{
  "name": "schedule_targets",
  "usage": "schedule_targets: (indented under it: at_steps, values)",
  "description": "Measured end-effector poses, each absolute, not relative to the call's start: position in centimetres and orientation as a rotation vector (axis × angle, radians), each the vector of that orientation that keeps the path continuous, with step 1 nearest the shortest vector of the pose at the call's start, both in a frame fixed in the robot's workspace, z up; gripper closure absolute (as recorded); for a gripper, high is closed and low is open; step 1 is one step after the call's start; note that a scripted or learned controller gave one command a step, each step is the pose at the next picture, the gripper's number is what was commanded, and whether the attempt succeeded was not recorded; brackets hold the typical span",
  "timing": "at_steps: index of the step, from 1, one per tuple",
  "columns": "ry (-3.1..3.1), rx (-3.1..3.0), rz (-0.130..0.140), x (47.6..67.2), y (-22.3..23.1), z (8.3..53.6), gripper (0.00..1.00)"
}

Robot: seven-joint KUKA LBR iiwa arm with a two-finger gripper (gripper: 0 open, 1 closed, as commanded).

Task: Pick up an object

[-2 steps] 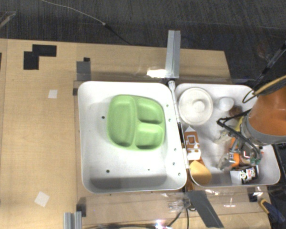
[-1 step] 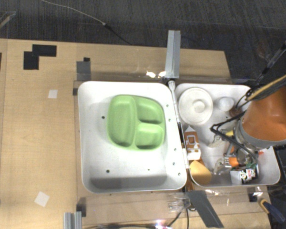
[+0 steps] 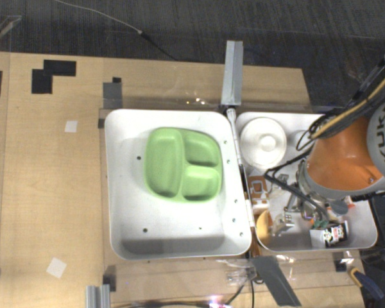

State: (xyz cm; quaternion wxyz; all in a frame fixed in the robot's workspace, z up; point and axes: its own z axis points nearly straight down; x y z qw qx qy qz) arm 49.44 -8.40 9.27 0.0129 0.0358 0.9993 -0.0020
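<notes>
On the left of the camera view, a wooden bench (image 3: 45,191) is seen, marked with a few black squares and pale tags. Next comes the left bin (image 3: 125,236), a shallow white tray in which a green divided plate (image 3: 182,163) is laid, roughly centred and slightly toward the far side; its three compartments face up and it is not touched by anything. Between the two bins a grey metal bracket (image 3: 232,76) is fixed at the far edge.

The right bin (image 3: 366,236) is reached next. At its far left corner a white round dish (image 3: 264,140) is set, well clear of the arm. Nearer the front, against the bin's left wall, a small yellow-orange object (image 3: 263,223) is partly seen, and a little brown-and-white item (image 3: 257,188) lies just beyond it. A small white piece with dark markings (image 3: 332,234) is seen near the front right.

The arm (image 3: 343,156), with its orange band, is lowered over the middle of the right bin, and the gripper (image 3: 294,213) is placed low among cables and small parts. The state of the jaws cannot be told from this view, and nothing is seen held between them.

The task is judged to be at the reach-and-grasp stage: no object is seen lifted, so closing on an item and raising it clear remain to be done.
</notes>
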Motion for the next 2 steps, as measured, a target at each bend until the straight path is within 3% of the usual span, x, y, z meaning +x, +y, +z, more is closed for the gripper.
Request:
schedule_targets:
  at_steps: [1,2]
  values:
    - [3.061,-0.573,-0.011,49.5,-11.9,9.3,0.00]
    - [3.057,-0.625,-0.015,50.2,-18.3,9.2,0.00]
